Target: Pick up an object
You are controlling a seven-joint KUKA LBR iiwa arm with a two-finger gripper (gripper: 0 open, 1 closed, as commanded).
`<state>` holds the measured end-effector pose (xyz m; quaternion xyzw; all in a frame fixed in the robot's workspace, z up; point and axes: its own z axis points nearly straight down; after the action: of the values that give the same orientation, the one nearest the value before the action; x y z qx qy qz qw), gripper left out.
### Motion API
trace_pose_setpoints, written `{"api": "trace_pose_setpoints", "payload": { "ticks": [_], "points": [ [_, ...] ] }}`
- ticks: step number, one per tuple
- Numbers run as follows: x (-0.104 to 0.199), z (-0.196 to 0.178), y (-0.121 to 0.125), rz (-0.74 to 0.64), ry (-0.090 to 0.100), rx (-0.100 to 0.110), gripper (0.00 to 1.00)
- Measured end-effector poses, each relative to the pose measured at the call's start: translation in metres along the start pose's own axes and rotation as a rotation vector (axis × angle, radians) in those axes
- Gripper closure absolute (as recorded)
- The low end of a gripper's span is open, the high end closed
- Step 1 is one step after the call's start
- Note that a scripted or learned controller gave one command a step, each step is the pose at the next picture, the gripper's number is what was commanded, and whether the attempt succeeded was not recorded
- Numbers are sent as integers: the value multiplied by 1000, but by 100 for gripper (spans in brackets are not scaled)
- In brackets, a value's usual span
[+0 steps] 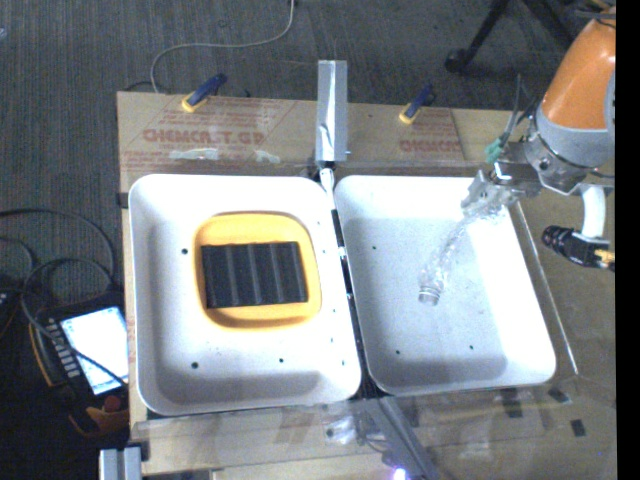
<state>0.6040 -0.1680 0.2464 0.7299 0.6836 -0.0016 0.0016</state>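
Observation:
A clear plastic bottle [452, 248] hangs at a slant over the right bin [400, 353]. Its neck end points down-left near the bin floor and its upper end reaches up to my gripper [492, 188]. The gripper sits over the bin's back right corner, below the orange band of the arm, and its fingers are shut on the top end of the bottle. In the left bin [165, 368] lies a yellow-orange tray with a black ribbed insert [255, 271], flat and far from the gripper.
A metal post [331, 113] stands at the back between the bins. Two blue-and-yellow clamps [203, 91] [417, 103] hold the cardboard sheet behind. A tablet [90, 343] and cables lie on the floor at the left.

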Motion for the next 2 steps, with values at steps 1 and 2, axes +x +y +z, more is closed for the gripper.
{"api": "trace_pose_setpoints", "payload": {
  "ticks": [1,2],
  "points": [
    [0,0,0,0,0,1,0],
    [51,147,-39,81,3,-14,0]
  ]
}}
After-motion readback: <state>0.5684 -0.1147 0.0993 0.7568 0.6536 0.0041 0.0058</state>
